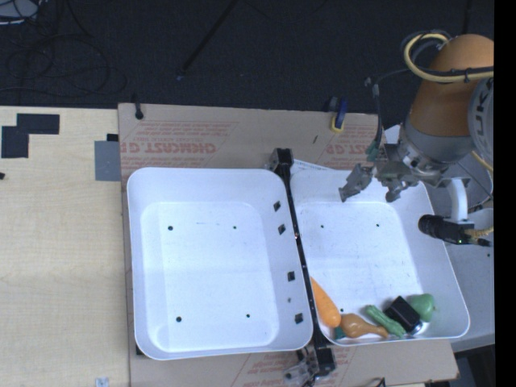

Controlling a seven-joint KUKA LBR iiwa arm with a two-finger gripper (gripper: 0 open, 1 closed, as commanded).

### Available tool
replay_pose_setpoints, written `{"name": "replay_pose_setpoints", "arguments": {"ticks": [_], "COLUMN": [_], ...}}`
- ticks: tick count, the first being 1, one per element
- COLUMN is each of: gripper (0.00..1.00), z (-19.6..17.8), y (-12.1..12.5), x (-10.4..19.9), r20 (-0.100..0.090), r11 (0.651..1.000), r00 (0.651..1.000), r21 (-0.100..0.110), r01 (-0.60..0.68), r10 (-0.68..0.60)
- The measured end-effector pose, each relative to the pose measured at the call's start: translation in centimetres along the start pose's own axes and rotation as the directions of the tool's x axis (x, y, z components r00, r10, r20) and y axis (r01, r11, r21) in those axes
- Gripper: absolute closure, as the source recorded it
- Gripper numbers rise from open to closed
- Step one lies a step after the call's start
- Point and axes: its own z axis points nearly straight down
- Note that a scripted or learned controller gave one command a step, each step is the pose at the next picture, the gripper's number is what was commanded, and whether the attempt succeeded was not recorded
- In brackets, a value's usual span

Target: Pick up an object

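Observation:
My gripper [376,188] hangs over the far edge of the right bin [379,240], its two grey fingers [354,185] spread apart with nothing between them. At the bin's near edge lie several toy items in a row: an orange carrot-like piece [323,301], a tan-orange piece [359,325], a green pod-shaped piece [383,319], a small black block [403,313] and a light green round piece [422,304]. The gripper is well away from them, toward the far rim.
The left bin [210,264] sits beside the right one, with a black divider strip [292,240] between them. Cardboard [210,139] lies under both bins. A blue and yellow clip [339,115] stands at the cardboard's far edge.

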Motion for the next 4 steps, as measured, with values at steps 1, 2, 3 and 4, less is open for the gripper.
{"name": "replay_pose_setpoints", "arguments": {"ticks": [1, 2, 3, 4], "gripper": [1.0, 1.0, 1.0, 1.0], "z": [-1.0, -31.5, -25.4, -30.7], "y": [0.0, -0.7, 1.6, -0.9], "x": [0.0, 0.3, -5.5, -6.2], "r20": [0.0, 0.004, 0.001, 0.002], "r11": [1.0, 1.0, 1.0, 1.0], "r00": [1.0, 1.0, 1.0, 1.0], "r21": [0.001, -0.02, 0.005, -0.006], "r01": [0.001, 0.001, -0.005, -0.001], "r10": [-0.001, -0.001, 0.005, 0.001]}}
